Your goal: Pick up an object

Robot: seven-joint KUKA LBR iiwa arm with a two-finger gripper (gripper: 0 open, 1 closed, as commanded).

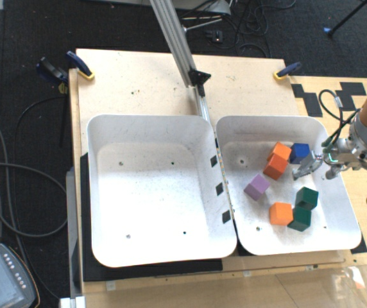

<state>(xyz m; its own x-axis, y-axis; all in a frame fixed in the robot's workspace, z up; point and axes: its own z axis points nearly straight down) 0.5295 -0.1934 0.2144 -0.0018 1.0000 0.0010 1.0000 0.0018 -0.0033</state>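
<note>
While nothing is yet lifted, the work lies wholly in the right-hand shallow white plastic bin (pixel 347 233), whose near end holds a small orange cube (pixel 281 213) touching a dark green block (pixel 301 218), with a second dark green block (pixel 307 197) just behind that one. A little farther in, towards the bin's left wall, sits a pale purple cube (pixel 256 187), standing apart from the rest. Beyond it a taller orange block (pixel 277 160) leans beside a blue cube (pixel 300 151) near the far wall. The grey two-finger gripper (pixel 307 167) hangs low over the bin's right side, its tip close to the blue cube and the orange block; no block sits between its fingers, and whether they are spread or closed I cannot tell at this size. The left-hand white bin (pixel 100 191) lies well apart from all this.

To do this step well, I judge the arm should choose one block with free sides. The purple cube looks easiest; the blue one is nearest but crowded by its orange neighbour. Centre the fingers across two opposite faces, descend straight, then close.
</note>
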